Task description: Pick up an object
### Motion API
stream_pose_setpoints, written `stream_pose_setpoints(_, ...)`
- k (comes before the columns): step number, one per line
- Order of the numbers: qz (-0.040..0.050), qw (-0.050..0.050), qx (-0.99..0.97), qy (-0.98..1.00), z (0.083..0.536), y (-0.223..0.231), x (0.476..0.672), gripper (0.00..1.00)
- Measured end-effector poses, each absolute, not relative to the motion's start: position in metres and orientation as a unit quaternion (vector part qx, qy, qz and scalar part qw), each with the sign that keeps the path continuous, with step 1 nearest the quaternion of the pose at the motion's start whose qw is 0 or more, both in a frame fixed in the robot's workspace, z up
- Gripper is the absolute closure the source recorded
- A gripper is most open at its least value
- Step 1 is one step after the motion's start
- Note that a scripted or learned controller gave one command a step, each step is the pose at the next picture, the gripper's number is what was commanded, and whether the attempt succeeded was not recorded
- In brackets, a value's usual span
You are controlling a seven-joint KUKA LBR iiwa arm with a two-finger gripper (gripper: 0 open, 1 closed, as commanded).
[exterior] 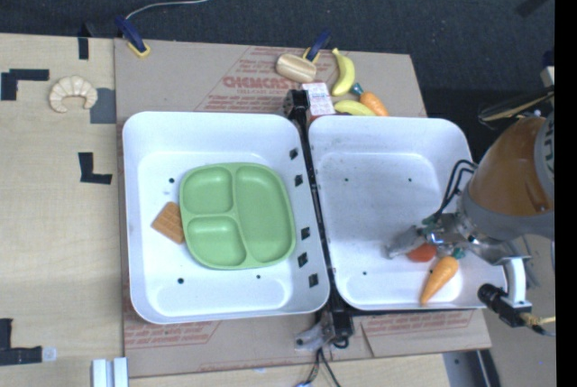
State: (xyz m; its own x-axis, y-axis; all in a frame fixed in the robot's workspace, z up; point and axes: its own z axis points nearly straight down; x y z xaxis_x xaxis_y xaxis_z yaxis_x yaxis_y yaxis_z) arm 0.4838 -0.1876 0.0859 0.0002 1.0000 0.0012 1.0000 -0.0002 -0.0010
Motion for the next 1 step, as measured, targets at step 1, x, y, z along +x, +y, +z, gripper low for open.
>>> stream_pose_setpoints(1, -0.0005, -0.001, -0.707, -0.707, 0.0959, -0.1882, 0.4849, 1.0)
